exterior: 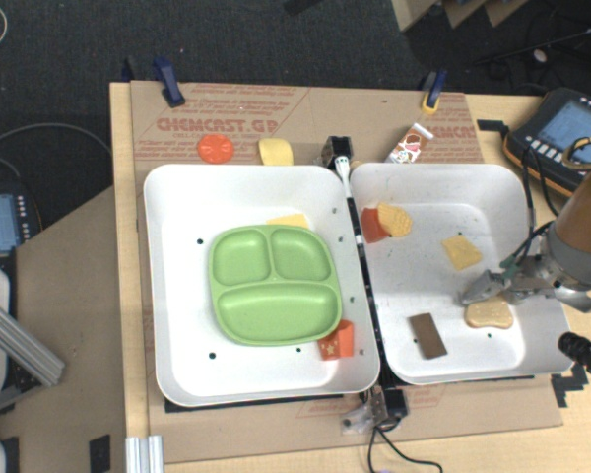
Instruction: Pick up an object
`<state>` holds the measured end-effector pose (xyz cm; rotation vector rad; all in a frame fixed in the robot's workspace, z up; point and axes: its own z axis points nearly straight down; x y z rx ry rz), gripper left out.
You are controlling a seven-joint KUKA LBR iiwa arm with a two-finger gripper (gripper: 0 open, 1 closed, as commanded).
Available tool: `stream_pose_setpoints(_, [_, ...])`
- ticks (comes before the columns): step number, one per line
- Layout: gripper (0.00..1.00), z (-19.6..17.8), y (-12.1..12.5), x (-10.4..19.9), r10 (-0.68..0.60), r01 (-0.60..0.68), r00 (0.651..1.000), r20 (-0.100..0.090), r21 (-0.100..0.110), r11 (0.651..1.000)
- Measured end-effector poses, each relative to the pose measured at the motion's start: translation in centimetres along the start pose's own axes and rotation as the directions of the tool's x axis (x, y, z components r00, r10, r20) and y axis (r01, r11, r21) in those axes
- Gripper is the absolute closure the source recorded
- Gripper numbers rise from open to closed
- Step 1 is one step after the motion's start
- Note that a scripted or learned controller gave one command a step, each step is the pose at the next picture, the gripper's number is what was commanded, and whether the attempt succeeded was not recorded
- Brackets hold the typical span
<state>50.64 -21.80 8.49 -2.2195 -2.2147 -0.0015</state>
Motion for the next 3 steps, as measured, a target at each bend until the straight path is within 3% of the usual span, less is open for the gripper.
stream_pose_setpoints(1, [0.00, 0.1, -1.3, 3.1, -0.004, 0.004, 1.000, 0.002, -0.001, 1.000])
stream_pose_setpoints(2, [1.00, -1.0, -1.1, 2.9, -0.002, 0.002, 1.000, 0.006, -0.007, 1.000])
stream_pose_setpoints(3, [1.00, 0.0, -2.7, 10.7, -0.007, 0.007, 1.000, 0.004, -0.006, 1.000])
